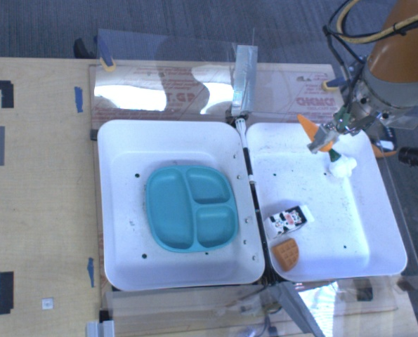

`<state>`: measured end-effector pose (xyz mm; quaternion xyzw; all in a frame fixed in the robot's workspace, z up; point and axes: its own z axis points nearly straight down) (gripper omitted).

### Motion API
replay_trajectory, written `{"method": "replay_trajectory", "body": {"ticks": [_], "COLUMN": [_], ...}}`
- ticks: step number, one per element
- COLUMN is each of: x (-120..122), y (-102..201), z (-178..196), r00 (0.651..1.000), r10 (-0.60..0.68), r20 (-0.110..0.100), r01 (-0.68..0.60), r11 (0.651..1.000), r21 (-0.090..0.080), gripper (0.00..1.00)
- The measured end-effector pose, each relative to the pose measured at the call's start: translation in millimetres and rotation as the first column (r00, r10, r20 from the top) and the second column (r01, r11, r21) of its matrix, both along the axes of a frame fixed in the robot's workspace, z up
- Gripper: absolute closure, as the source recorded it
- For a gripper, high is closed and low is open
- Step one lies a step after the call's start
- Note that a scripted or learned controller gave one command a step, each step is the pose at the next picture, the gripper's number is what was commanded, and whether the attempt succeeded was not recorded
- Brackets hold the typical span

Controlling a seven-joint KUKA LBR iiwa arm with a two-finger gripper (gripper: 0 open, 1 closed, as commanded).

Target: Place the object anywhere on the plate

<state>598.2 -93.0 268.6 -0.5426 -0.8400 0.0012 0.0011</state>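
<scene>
A teal plate (pixel 192 207) with three compartments lies in the middle of the left bin (pixel 117 188). My gripper (pixel 324 140) is low over the back of the right bin (pixel 377 251), right at an orange carrot-shaped piece (pixel 306 124) that sticks out to its left. The gripper covers part of that piece. A small white object (pixel 342 166) lies just in front of the gripper on the bin floor.
Near the front of the right bin lie a black-and-white patterned item (pixel 287 219) and an orange-brown waffle-like piece (pixel 286 253). A raised divider (pixel 247 167) separates the two bins. A clear panel (pixel 173 83) stands behind them.
</scene>
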Motion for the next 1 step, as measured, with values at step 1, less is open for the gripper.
{"method": "replay_trajectory", "body": {"ticks": [1], "x": [-3.8], "y": [-25.1], "z": [43.9], "r00": [0.967], "r10": [-0.255], "r20": [0.005], "r01": [0.255], "r11": [0.967], "r21": [-0.001], "gripper": [1.0]}}
